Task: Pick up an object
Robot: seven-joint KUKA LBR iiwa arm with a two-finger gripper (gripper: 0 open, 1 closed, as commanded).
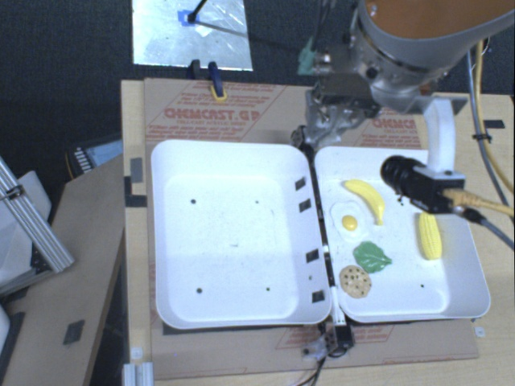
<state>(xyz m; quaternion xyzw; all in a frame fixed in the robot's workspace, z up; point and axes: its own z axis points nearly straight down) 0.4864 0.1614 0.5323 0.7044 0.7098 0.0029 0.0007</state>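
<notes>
Cardboard-topped bench, two white bins. Right bin holds banana, fried egg, corn, leaf, cookie. Gripper hangs at upper centre; its state I cannot tell. You should descend squarely over the banana, apart from the egg.

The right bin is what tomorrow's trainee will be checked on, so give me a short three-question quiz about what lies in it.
1. True or false: the banana lies in the left bin.
2. Which item sits nearest the camera view's bottom edge? A) corn cob B) cookie C) fried egg
3. Fill in: the green leaf lies between the fried egg and the ____.

Key: 1 false, it lies in the right bin. 2 B. 3 cookie.
</notes>
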